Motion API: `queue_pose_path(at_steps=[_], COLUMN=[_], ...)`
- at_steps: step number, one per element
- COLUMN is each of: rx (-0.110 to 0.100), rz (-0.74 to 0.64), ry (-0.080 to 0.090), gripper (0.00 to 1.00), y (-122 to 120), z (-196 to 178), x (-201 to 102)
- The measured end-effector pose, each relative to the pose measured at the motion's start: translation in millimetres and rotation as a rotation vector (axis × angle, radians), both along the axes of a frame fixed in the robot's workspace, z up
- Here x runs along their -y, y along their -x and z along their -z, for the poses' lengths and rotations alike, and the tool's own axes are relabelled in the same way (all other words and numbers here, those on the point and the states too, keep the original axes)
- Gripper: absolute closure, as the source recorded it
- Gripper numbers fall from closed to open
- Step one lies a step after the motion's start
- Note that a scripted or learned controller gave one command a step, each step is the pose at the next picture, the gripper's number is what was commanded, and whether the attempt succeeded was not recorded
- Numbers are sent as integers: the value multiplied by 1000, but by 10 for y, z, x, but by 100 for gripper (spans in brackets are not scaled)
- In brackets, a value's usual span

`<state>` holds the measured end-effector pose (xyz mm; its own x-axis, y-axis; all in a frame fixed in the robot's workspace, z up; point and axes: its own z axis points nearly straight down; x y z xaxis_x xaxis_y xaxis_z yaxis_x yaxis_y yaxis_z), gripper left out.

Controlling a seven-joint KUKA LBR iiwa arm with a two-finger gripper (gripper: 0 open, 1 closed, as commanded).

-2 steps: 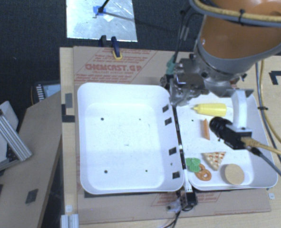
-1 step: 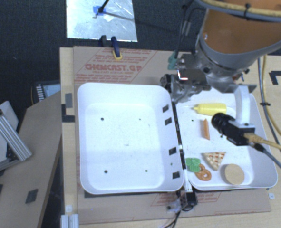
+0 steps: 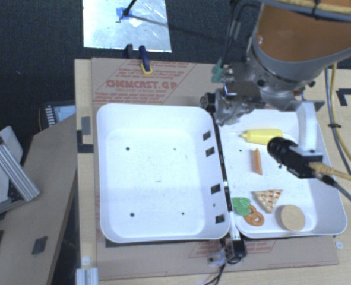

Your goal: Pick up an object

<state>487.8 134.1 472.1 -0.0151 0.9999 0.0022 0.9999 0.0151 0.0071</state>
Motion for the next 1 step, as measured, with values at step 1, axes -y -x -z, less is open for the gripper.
queue_pose_path(at_steps=[1], rx=[5], rz=[9], ry=[0], gripper=[100], y=[-819], z=[-641], x=[-306])
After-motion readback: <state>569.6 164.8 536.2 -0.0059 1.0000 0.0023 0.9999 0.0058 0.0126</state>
